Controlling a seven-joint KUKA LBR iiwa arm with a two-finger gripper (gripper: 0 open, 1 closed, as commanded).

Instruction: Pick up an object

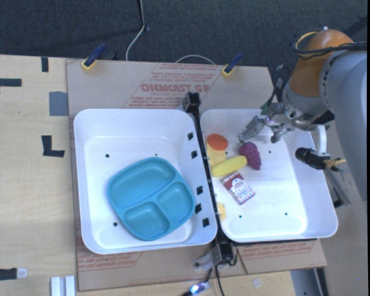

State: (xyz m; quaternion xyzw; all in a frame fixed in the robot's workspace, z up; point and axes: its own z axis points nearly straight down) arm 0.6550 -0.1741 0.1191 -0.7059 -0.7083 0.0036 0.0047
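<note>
The grapes (253,155) are lying in your right bin (296,224) beside the banana (229,164); your gripper (261,130) is hovering just above them, fingers spread, holding nothing.

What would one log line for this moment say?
gripper: open, above purple grapes | right bin | nothing held

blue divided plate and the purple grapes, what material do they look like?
Blue divided plate: looks like moulded plastic, smooth with a soft sheen, one even colour, rounded compartment ridges. Purple grapes: probably a plastic or rubber toy, lumpy, uniform matte purple; too small to tell further.
</note>
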